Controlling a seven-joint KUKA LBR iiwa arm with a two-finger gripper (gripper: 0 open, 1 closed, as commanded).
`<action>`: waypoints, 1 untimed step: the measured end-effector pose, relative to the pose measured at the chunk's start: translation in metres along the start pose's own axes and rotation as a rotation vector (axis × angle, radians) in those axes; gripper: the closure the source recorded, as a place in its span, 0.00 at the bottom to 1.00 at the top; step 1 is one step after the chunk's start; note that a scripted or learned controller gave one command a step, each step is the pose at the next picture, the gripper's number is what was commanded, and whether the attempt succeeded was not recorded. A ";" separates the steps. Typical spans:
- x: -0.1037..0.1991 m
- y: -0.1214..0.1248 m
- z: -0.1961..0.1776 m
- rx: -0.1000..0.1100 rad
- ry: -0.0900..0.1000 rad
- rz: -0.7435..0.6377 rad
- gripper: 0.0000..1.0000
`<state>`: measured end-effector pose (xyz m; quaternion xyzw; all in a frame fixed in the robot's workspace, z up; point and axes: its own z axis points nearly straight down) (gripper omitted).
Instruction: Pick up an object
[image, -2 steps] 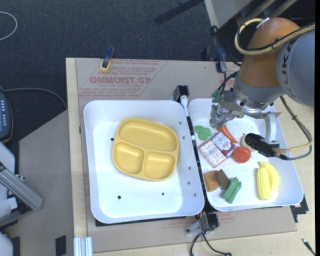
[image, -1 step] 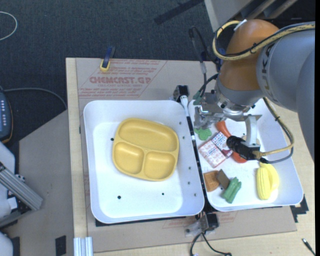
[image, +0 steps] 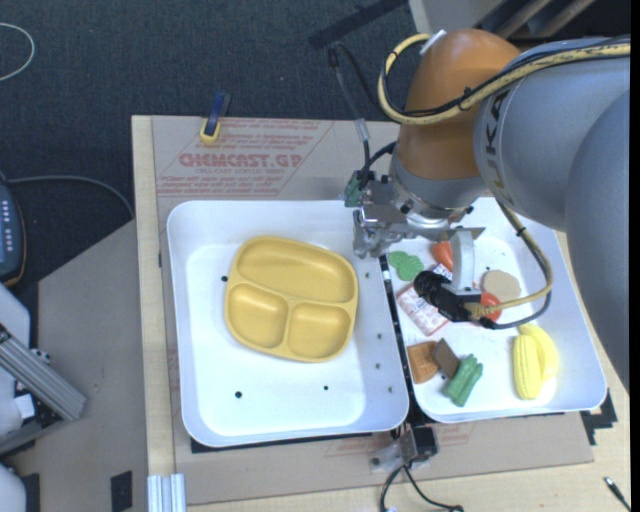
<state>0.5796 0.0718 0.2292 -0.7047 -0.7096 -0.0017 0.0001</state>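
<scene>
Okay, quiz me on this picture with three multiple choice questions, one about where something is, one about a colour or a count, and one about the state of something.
1. Where does the yellow divided plate lie?
A. In the left bin
B. In the right bin
C. On the cardboard behind the bins

2. How many compartments does the plate have?
A. Two
B. Three
C. Five

3. How does the plate sit?
A. Flipped upside down
B. Leaning on edge against the bin wall
C. Flat, open side up

Answers:
1. A: the plate rests on the floor of the left bin, while the small food toys, such as the corn cob and the green piece, lie in the right bin.
2. B: one long compartment runs along the top and two smaller ones sit below it.
3. C: its raised rims and hollows face the camera.
</scene>
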 end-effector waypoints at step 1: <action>0.004 -0.007 -0.001 0.004 -0.002 0.005 1.00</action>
